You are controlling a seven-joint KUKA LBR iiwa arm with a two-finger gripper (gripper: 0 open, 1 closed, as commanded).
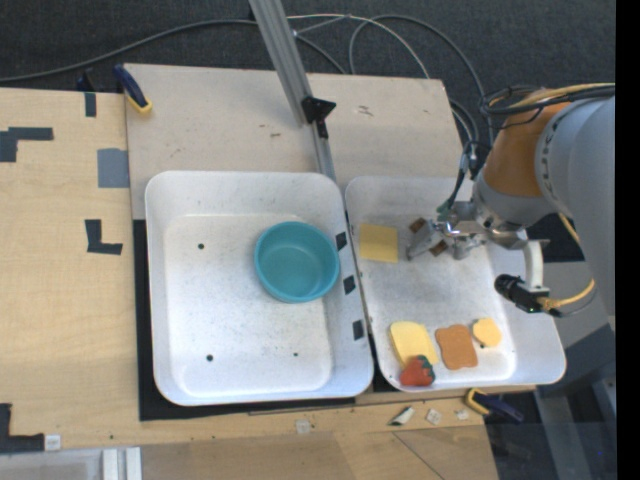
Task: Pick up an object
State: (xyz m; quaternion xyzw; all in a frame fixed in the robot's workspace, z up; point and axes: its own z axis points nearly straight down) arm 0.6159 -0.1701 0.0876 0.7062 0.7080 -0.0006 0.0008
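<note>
Your nearest candidate is the flat pale-yellow square block, lying in the upper left part of the right-hand shallow white bin, close to the wall it shares with its neighbour. The tool sits just to the right of that block, low over the bin floor, and its two dark fingers are spread apart with nothing between them (the block lies beside them, not inside the gap). The grey arm with the orange band reaches in from the right.

Along the near edge of the same bin you have a yellow rounded piece, a red strawberry-like piece touching it, an orange-brown slab and a small yellow disc.

In the left-hand white bin, a teal round bowl stands upright on the table's side of things.
</note>
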